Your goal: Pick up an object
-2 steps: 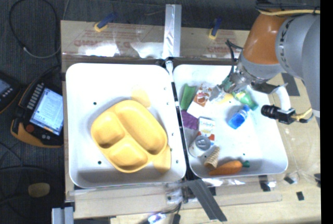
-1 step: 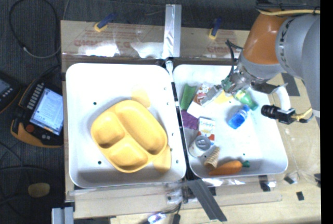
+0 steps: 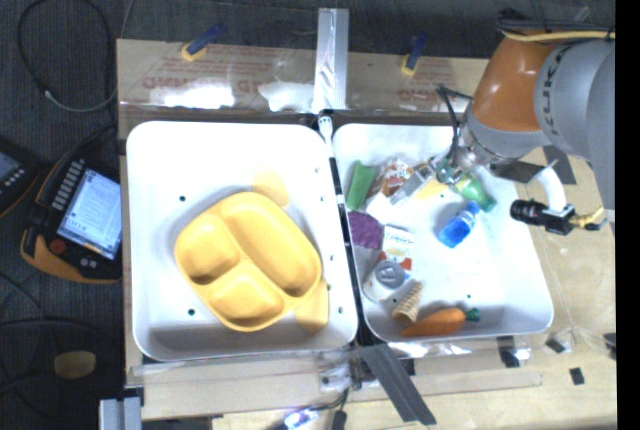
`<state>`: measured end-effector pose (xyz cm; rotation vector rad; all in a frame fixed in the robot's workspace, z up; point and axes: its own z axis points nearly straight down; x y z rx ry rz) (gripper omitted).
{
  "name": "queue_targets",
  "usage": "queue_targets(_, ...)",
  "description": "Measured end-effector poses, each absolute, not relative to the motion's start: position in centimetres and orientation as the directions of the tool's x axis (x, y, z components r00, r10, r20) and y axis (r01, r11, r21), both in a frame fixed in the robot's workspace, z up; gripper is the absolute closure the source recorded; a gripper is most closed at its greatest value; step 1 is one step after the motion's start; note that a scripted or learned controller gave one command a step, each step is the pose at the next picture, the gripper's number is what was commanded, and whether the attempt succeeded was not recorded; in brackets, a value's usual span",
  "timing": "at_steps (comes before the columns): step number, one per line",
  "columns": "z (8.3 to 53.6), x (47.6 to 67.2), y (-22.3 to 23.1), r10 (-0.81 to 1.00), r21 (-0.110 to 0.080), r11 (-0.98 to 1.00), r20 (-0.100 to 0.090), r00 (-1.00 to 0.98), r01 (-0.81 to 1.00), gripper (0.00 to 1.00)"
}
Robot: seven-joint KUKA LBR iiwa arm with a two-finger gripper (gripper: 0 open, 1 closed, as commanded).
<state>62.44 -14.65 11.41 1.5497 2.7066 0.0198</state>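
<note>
My gripper [image 3: 452, 165] reaches down into the back of the right bin [image 3: 530, 283], under the arm's orange band [image 3: 508, 88]. It sits right over a green object [image 3: 476, 191] and a yellow-white packet [image 3: 428, 188]. Whether anything is held cannot be seen. A blue bottle [image 3: 457, 225] lies just in front of it. A red and white wrapper [image 3: 397, 178] and a green packet [image 3: 358, 184] lie to its left.
The right bin also holds a purple object [image 3: 365, 231], a white card [image 3: 398, 241], a small can [image 3: 390, 274], a tan cone [image 3: 406, 300] and an orange carrot [image 3: 436, 321]. In the left bin [image 3: 160, 168] lies a yellow divided tray [image 3: 248, 258].
</note>
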Motion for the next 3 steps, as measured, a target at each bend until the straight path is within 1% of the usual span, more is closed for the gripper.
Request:
queue_targets(1, 11.0, 61.7, -11.8, 0.997, 0.037, 0.079, -0.015, -0.079, 0.996, 0.0)
queue_targets(2, 11.0, 61.8, -11.7, 0.997, 0.039, 0.08, -0.016, -0.079, 0.996, 0.0)
queue_targets(3, 11.0, 65.1, -12.1, 0.991, 0.036, 0.13, -0.012, -0.13, 0.991, 0.0)
